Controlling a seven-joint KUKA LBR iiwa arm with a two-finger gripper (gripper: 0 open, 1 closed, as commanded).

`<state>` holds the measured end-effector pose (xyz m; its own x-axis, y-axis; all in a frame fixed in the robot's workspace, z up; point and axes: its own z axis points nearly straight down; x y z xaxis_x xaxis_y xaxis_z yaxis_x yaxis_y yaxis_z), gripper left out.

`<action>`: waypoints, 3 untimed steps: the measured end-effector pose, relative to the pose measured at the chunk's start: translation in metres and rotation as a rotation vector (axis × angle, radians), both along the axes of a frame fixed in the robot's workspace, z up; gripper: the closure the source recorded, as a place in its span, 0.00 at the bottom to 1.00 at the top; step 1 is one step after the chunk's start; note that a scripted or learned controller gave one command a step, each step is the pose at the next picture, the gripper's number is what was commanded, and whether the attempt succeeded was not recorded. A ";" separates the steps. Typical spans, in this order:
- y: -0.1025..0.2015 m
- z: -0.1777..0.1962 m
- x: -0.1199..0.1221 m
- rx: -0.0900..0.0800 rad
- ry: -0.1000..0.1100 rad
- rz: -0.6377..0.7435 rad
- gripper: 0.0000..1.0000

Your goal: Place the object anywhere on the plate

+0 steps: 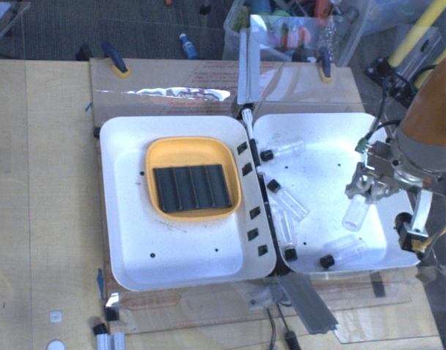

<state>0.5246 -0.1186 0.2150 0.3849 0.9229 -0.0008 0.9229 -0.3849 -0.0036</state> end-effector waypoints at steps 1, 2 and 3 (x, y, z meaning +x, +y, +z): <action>0.013 0.029 0.061 -0.001 -0.003 0.134 1.00; 0.010 0.004 0.112 -0.002 -0.005 0.367 1.00; 0.040 -0.030 0.142 -0.002 -0.005 0.488 1.00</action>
